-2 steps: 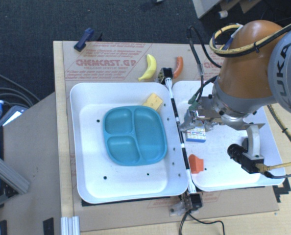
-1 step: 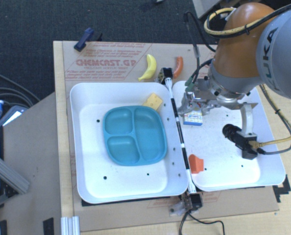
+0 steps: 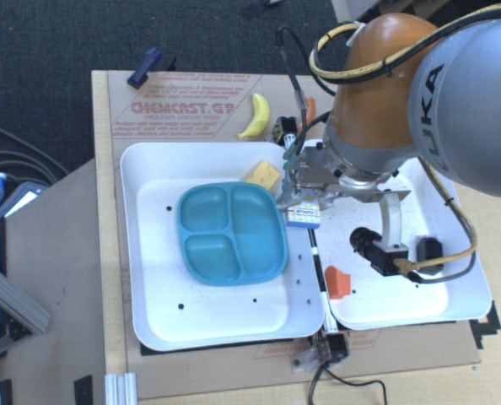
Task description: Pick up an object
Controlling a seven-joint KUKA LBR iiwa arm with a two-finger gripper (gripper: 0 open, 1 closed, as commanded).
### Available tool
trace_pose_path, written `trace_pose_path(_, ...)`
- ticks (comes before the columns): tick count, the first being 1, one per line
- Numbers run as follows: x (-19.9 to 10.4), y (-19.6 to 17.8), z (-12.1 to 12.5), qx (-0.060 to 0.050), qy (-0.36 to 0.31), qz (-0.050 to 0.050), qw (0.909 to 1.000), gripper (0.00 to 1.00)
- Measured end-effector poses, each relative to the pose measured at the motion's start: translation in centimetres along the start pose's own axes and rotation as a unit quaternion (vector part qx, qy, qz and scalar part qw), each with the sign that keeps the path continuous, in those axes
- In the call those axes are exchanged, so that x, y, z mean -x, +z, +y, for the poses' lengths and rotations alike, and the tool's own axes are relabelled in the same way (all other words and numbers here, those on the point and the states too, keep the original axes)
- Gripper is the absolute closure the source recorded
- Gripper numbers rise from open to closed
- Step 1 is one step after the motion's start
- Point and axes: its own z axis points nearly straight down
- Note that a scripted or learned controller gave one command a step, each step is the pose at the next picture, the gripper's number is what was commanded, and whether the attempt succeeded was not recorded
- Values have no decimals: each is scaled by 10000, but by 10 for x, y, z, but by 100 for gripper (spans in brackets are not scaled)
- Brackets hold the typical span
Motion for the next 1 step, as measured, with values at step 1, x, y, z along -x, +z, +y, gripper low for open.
trace_pose_path(1, 13, 4, 35, 24, 5, -6, 10000, 100)
